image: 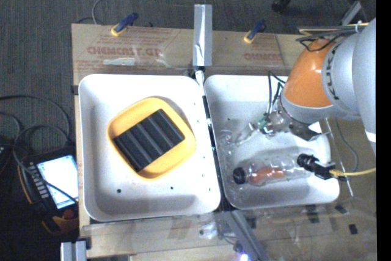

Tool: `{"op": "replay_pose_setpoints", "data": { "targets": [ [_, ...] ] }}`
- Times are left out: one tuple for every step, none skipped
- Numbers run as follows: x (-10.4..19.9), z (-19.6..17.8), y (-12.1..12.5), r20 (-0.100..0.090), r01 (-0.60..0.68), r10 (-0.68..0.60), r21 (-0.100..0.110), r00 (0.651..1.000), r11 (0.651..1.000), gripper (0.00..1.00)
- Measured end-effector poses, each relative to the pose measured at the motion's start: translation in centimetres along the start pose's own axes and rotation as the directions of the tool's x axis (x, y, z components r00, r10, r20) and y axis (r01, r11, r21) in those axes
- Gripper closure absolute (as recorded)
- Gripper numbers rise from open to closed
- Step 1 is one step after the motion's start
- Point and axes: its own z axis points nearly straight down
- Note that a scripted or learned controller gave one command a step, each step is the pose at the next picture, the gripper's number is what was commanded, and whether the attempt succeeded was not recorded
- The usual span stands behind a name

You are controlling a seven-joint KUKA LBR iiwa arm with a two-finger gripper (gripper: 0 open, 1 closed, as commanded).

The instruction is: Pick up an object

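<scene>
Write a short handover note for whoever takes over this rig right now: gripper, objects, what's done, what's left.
Gripper: low in the right bin, over clear plastic items; finger state can't be told.
Clear bottle: lying on its side near the right bin's front, apart from the gripper.
Yellow tray with black insert: lying in the left bin.
Done: nothing visibly picked up.
Left: grasp and lift an object.

A single fixed camera looks down from above the table [177, 49] at a slant, far enough back to take in both white bins: the left bin [91, 131] and the right bin [317, 189]. The arm [342, 73] enters from the right.
</scene>
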Motion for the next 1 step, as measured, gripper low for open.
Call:
{"op": "replay_pose_setpoints", "data": {
  "targets": [
    [0.0,0.54,-7.66,0.008,0.052,-0.052,-0.017,0.999,0.998,0.0]
  ]
}}
